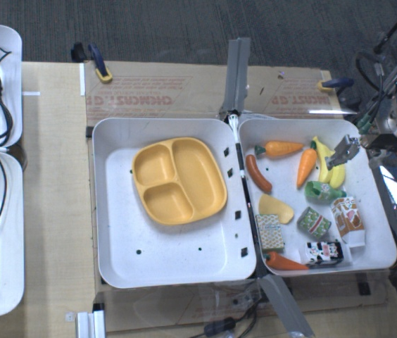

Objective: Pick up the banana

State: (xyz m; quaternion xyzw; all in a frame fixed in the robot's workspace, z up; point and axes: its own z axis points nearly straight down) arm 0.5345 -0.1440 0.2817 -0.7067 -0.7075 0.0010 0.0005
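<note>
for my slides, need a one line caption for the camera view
Gripper over the banana in the right bin; yellow plate in the left bin.

Red print runs along the cardboard sheet (184,90) under the bins — it reads upside down and mirrored from this camera, too unclear to spell out. The small cartons (348,220) carry printed labels — too small to read.

Banana (323,162) glossy yellow plastic; gripper (342,151) dull grey metal; bins (114,189) smooth white plastic; divided plate (179,180) matt yellow plastic; bench (54,146) pale wood.
</note>
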